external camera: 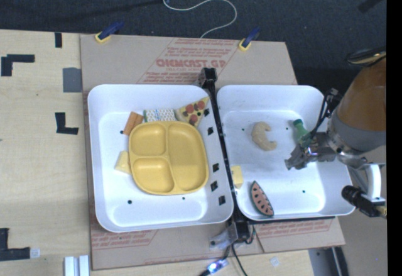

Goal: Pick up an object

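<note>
Camera view puts the grey two-finger gripper (300,160) low in the right white bin (276,93), just right of the pale curved croissant-like toy (264,135), probably lining up a grab; its grip I cannot tell.

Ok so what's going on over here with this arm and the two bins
A grey KUKA arm reaches in from the right, its tool low over the right bin, close to a small green object. Nothing can be seen held in it. A beige croissant-shaped toy and a watermelon slice lie loose in that bin. The left bin holds a yellow divided plate with small toy foods tucked around its edge.
</note>
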{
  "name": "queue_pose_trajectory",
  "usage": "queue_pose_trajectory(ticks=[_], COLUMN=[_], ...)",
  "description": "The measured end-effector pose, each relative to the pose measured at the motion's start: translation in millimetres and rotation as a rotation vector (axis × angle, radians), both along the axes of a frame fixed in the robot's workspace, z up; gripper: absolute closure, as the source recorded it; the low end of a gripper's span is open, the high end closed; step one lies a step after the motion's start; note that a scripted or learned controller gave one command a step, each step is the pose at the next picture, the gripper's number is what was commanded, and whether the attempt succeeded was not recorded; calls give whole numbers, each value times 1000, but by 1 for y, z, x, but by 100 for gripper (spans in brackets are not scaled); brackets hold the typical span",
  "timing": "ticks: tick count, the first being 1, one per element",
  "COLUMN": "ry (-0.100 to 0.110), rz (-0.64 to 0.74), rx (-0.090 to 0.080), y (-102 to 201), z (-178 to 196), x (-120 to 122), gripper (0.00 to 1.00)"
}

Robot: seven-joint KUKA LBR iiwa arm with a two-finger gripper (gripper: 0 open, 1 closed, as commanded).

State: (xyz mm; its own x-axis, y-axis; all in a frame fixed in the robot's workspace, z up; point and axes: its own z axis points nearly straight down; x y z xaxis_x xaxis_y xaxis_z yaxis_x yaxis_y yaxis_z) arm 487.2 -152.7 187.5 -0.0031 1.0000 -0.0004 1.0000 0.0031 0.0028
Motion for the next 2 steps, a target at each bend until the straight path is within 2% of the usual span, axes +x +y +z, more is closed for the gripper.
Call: queue_pose_trajectory(ticks=[1,2], ry=[0,5], rz=[-1,3], rx=[0,2], y=[1,49], z=[39,27], x=[1,27], gripper=[100,100])
